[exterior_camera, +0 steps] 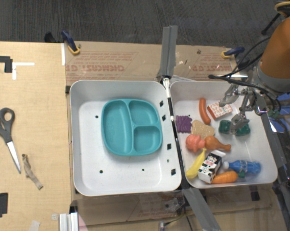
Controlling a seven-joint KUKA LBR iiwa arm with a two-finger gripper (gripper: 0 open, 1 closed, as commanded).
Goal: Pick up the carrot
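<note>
The carrot (225,177) is a small orange piece lying at the front edge of the right bin (266,150), between a cow-patterned carton (210,166) and a blue bottle (244,167). My gripper (237,111) hangs over the back right part of that bin, well behind the carrot. Its metal fingers (228,98) look spread open with nothing held between them. Just under the gripper sits a dark green toy (232,126).
The right bin also holds a red sausage (203,110), a red-and-white box (219,110), purple grapes (183,123), a beige biscuit (203,128), a pink and orange drumstick (201,142) and a banana (196,163). A teal divided plate (132,127) lies in the left bin (82,143). Scissors (7,134) rest on the bench at left.
</note>
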